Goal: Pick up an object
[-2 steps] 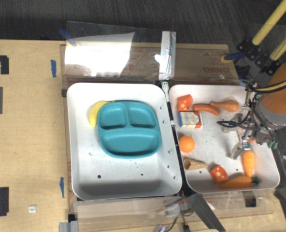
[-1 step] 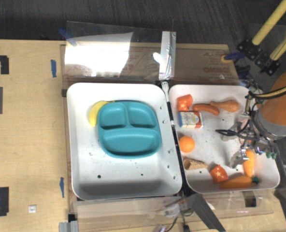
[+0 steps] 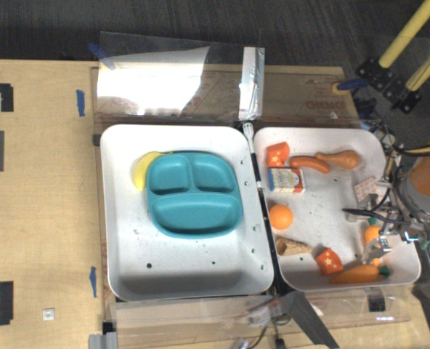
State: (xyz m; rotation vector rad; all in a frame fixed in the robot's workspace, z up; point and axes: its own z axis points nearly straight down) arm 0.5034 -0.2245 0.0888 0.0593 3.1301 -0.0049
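Where the arm comes in at the right edge of the frame, its jaws sit low over the right-hand rim of the right bin, amid a tangle of dark cables and metal parts. Whether the jaws are wide or narrow I cannot tell, and nothing can be seen held between them.

Just beside them, on the bin floor, lies a small orange piece. Below it, along the lower wall, a carrot lies nearly level, with a red pepper touching its left end. A tan wedge of bread rests further left, near the lower left corner of this bin, and an orange ball sits above it against the left wall.

Toward the upper left of the right bin stands a small carton with an orange-red pepper just above it. A red sausage lies to the right of the pepper, touching a brown, club-shaped piece that points toward the upper right corner. A pale card lies near the right wall, well apart from the carton.

At the middle of the frame, the left bin holds a teal divided plate in its upper half, with a yellow piece partly hidden under the plate's upper left edge.

Both bins rest on a tan worktop. A clear plastic sheet and a strip of silver tape lie beyond them, toward the top of the frame.
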